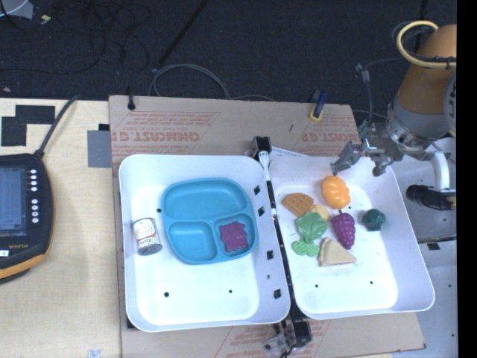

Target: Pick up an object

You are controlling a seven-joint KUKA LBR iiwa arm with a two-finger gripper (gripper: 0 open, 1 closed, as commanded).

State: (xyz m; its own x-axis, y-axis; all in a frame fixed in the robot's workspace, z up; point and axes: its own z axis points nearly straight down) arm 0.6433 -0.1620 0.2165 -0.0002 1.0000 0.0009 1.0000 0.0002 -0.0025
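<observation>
Cheese wedge (pixel 335 253) lay nearest me; orange pepper (pixel 336 192) sat at seven o'clock from pincer (pixel 363 157), fingers spread apart, nothing between.

Toy foods (pixel 326 227) crowd the right bin's (pixel 406 274) middle; front lies bare.

A single fixed camera looks down from above the bench (pixel 186 118) at a slant, far enough back to take in both white bins, the left bin (pixel 141 289) and the right bin (pixel 402 282), side by side. Its far edge reaches dark floor with cables. The arm (pixel 425 73) enters from the right side.
</observation>
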